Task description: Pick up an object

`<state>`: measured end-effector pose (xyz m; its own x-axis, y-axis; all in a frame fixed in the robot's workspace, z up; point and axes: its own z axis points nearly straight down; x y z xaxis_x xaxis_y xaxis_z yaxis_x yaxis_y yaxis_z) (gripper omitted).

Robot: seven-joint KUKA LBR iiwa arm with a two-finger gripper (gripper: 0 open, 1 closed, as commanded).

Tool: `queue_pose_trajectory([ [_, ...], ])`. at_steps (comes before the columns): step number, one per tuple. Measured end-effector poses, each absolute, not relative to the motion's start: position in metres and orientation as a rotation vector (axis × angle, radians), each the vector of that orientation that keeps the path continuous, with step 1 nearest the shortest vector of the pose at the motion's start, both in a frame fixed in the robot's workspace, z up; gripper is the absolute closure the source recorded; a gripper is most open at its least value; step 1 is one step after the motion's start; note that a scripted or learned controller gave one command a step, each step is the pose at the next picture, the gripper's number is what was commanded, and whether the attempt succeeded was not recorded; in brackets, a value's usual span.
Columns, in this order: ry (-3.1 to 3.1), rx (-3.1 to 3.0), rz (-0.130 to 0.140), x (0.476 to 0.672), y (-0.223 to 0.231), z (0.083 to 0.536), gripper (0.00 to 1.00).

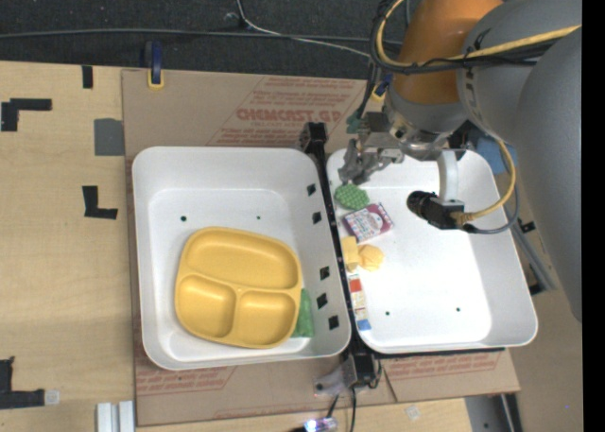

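Right bin (473,317), white and shallow: holds a cluster of small items along its left wall. Listed from the wall's far end toward the near end: a green textured disc (352,197), a pink-and-white printed packet (367,221), a yellow lump (367,256), and a narrow red-white-blue strip (358,300) lying against the wall.

Hand (359,164): low over the far-left corner of the right bin, just beyond the green disc and close above it. Whether its jaws stand apart or together cannot be told; the metal parts blur into one another. Nothing is seen lifted or clamped.

Left bin (156,232): holds a yellow divided tray (238,286), with a green item (304,315) wedged between the tray and the bin's right wall.

Task status: judged at the approach stage. All items rest on the bin floors; the grasp and the lift remain to be done. The green disc is the likeliest target, being nearest the hand.
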<state>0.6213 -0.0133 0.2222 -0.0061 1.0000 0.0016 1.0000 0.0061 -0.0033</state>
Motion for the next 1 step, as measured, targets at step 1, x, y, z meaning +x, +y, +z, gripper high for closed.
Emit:
queue_pose_trajectory([
  [1, -2.226, -2.213, 0.003, 0.6197, 0.0349, 0.2132, 1.0],
])
